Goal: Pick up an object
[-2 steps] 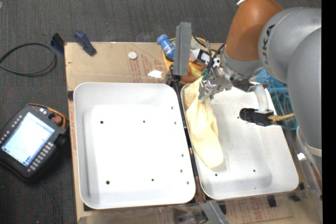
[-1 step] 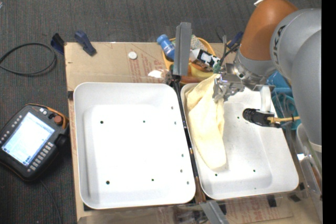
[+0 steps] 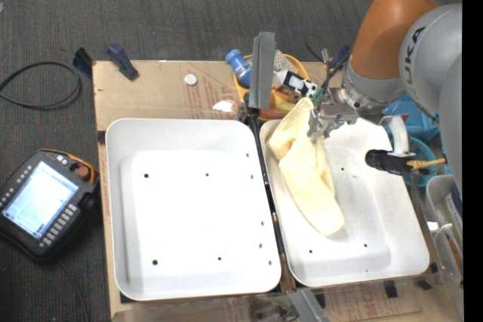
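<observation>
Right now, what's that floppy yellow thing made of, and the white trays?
The floppy yellow thing looks like soft cloth, matte and pale: it folds, wrinkles and drapes from near the gripper down onto the tray floor. The right white tray and left white tray look like smooth, slightly glossy hard plastic, with rounded moulded rims, though coated metal can't be ruled out.
</observation>
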`<action>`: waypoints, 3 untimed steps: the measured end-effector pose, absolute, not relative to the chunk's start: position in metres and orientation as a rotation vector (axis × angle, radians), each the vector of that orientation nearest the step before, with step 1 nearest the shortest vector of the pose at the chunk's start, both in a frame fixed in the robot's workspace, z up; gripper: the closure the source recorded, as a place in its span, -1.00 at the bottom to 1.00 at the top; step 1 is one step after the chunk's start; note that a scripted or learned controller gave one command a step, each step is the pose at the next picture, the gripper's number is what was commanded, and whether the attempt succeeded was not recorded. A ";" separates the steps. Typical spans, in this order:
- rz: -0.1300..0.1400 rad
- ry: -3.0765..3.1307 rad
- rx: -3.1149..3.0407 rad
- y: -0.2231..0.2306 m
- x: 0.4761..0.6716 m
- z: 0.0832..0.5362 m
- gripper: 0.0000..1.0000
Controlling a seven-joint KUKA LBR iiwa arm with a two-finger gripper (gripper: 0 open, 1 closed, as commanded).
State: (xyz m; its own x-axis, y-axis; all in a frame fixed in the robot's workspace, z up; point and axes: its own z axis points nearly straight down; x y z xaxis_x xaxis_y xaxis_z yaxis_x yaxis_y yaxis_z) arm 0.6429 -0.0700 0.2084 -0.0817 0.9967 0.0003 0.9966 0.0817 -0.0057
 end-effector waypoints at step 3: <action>0.007 -2.300 -2.133 -0.051 0.643 0.185 1.00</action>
